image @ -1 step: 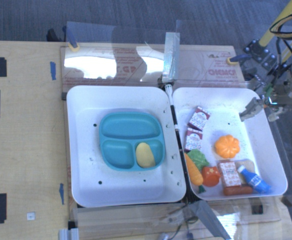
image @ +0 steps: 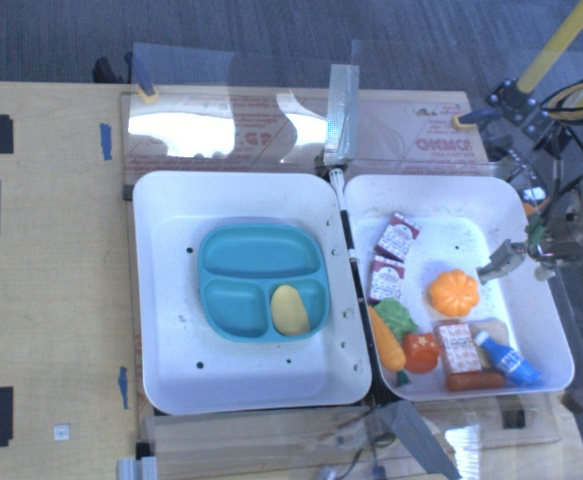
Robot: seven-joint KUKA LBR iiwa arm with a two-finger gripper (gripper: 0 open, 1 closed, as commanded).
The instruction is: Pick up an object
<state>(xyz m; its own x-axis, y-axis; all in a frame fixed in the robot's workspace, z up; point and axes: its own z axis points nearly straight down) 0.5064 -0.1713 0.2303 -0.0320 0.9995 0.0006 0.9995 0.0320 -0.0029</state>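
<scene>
I had the gripper (image: 498,261) hovering just right of the orange pumpkin (image: 454,291), a candidate for picking. I couldn't tell its state.

We see the bench (image: 41,268) under bright, even overhead light. Strong white glare streaks the clear panel (image: 221,128) behind the two bins, washing out its printed lettering. The white left bin (image: 161,218) and right bin (image: 441,193) run close to overexposed, with soft, short shadows under their rims. Colours read clearly. Focus is mildly soft throughout, and the pincer (image: 501,261) at right looks slightly blurred.
</scene>
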